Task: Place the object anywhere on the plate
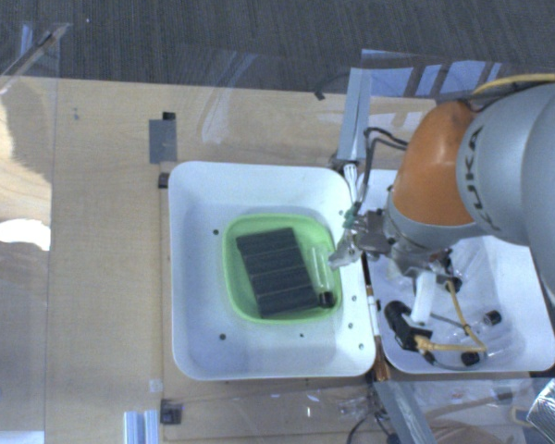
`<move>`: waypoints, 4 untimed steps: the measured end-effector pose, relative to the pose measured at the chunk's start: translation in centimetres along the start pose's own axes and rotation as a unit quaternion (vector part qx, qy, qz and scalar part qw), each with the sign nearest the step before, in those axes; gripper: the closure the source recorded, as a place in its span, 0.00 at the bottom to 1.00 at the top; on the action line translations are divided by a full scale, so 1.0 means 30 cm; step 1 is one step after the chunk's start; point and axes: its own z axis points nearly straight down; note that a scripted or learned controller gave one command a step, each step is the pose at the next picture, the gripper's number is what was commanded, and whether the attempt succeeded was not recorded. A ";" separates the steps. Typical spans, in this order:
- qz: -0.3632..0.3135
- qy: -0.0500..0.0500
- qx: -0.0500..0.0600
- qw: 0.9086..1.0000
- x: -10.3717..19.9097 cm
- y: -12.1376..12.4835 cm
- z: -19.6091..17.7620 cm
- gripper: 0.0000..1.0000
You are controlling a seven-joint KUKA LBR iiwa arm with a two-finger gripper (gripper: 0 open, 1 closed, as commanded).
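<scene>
Step in hand, as judged: release or withdrawal after placement. Dark ribbed object (276, 272) lying flat on the green plate (233, 248), inside the left white bin (190, 276) on the table (83, 248). Object resting slightly askew, its long side running from far left to near right, well within the plate rim.

Gripper (327, 285) positioned at the right edge of the plate, just beside the object's near right corner. Contact between gripper and object not resolvable at this angle; how wide the gripper stands, and whether anything is in its hold, cannot be told. Arm (499, 174) reaching in from the right, wrist above the divide between the two bins. Cables and small parts visible in the right bin (527, 340).

Next move, as judged: straight lift clear of the plate, without dragging the object off the rim.
</scene>
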 end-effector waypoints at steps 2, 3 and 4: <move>-0.001 0.000 0.000 1.000 -0.038 -0.009 -0.002 0.00; 0.000 0.000 -0.002 1.000 -0.198 0.107 -0.005 0.00; 0.035 0.000 -0.003 0.999 -0.345 0.216 -0.062 0.00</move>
